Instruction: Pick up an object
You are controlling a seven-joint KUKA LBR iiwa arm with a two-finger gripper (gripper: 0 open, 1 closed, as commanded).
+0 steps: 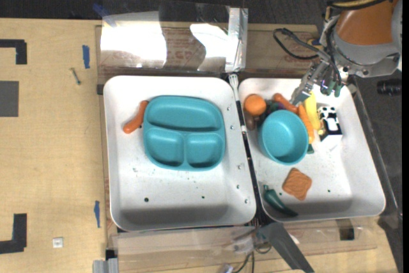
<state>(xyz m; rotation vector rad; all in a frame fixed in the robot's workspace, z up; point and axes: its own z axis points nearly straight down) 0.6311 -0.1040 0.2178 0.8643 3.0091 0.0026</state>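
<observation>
My gripper [311, 87] hangs over the back of the right bin [358, 192], reaching in from the upper right. Its tip is just above a yellow, banana-like piece [310, 117] and an orange carrot [283, 101]. A teal bowl [284, 135] sits upright in front of them. An orange ball [254, 104] lies at the bowl's back left. A black-and-white toy [329, 121] rests to the right of the yellow piece. A brown waffle-like cookie [297, 183] lies nearer the front. I see nothing held in the gripper.
The left bin [121, 188] holds a teal divided plate [184, 131] and an orange sausage-shaped piece [135, 117] at its left. A dark teal object [276, 201] lies at the right bin's front left corner. Clear plastic sheeting [172, 41] stands behind the left bin.
</observation>
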